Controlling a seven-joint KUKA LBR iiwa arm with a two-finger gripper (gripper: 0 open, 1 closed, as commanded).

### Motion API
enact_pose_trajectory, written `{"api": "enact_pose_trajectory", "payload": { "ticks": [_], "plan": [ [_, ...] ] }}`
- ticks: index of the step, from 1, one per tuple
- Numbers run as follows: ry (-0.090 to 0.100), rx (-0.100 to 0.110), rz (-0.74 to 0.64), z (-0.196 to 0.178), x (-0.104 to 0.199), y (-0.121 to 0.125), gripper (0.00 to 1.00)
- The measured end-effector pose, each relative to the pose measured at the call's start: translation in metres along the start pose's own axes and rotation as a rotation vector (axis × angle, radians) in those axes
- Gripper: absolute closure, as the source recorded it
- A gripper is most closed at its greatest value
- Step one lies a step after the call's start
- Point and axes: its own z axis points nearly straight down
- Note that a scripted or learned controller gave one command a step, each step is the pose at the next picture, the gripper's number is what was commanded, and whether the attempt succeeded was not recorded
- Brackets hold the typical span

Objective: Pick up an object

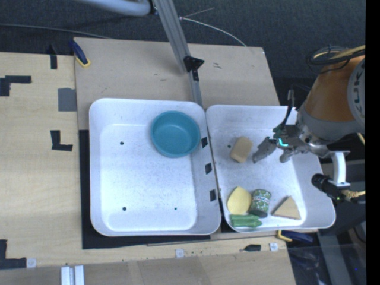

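Camera view: tan block (240, 149) lies just left of open claw (274, 153).

bins (142, 218): speckled matt white plastic | bowl (174, 133): smooth blue plastic | bench (35, 171): pale wood

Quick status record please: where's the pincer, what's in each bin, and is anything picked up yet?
pincer: over the right bin, open, nothing between its fingers
nearest object: tan block, just left of the pincer, apart from it
right bin: tan block, yellow lemon-shaped piece, green can, green pod-shaped piece, tan wedge
left bin: blue bowl
picked up: nothing yet
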Motion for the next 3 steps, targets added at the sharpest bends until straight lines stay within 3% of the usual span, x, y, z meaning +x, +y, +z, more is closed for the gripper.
{"api": "enact_pose_trajectory", "payload": {
  "ticks": [1, 3],
  "plan": [
    [0.0, -0.001, 0.0, 0.0, 0.0, 0.0, 0.0],
    [-0.002, 0.0, 0.001, 0.1, -0.004, -0.007, 0.0]
  ]
}}
